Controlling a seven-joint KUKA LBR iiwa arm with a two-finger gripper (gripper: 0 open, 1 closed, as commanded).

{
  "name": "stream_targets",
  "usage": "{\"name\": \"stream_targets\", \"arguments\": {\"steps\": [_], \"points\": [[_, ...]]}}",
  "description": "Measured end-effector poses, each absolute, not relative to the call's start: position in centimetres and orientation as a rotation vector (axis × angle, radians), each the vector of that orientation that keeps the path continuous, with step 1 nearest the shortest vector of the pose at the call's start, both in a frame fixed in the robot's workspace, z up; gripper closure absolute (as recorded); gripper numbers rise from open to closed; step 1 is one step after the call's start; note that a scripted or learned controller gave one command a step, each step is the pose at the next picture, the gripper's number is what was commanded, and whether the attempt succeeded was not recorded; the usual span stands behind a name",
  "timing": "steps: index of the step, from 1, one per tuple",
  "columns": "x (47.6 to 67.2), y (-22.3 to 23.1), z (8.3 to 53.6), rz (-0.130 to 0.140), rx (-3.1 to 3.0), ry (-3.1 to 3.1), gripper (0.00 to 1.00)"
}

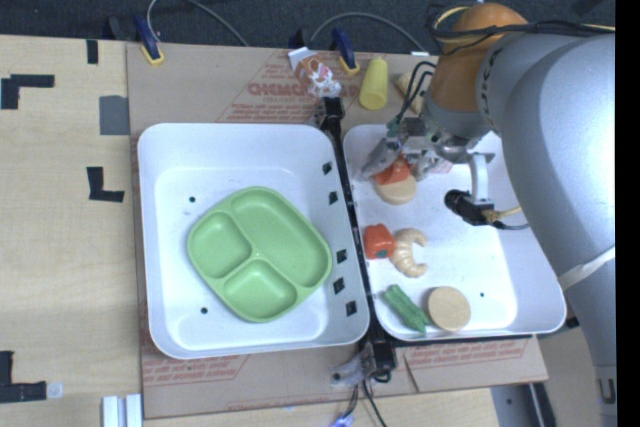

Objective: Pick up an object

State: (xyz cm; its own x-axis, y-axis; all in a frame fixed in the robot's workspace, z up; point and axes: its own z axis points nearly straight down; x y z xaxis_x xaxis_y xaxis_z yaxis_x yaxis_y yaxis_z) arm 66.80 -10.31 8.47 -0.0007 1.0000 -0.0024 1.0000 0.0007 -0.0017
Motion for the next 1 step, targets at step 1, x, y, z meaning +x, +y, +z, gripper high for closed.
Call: {"name": "stream_targets", "arguments": {"steps": [1], "points": [[66.81,-10.31,9.51,-0.006,2.219,2.222,1.00]]}}
